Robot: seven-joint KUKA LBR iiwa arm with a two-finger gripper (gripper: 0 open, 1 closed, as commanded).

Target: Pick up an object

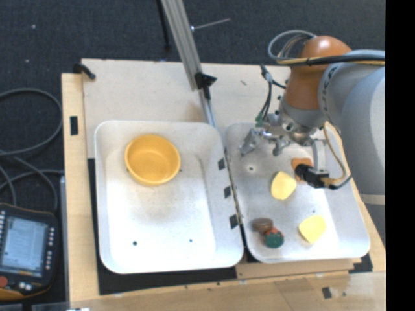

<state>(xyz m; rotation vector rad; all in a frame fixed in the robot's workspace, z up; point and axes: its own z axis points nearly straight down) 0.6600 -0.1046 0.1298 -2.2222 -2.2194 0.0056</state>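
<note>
No readable txt, labels, brands or nos. anywhere. The handheld pendant (23, 251) at lower left had a lit screen, but its contents were too small and blurred to read. Small dark marks on the left bin (162, 245) and along the right bin (337, 238) edge weren't legible as signs.

You're looking at a robotics lab, plywood bench (130, 89) on dark carpet (78, 18), control tablet (23, 245) at lower left, loose cables (26, 128) at left, aluminium camera post (185, 44) at top centre.
</note>
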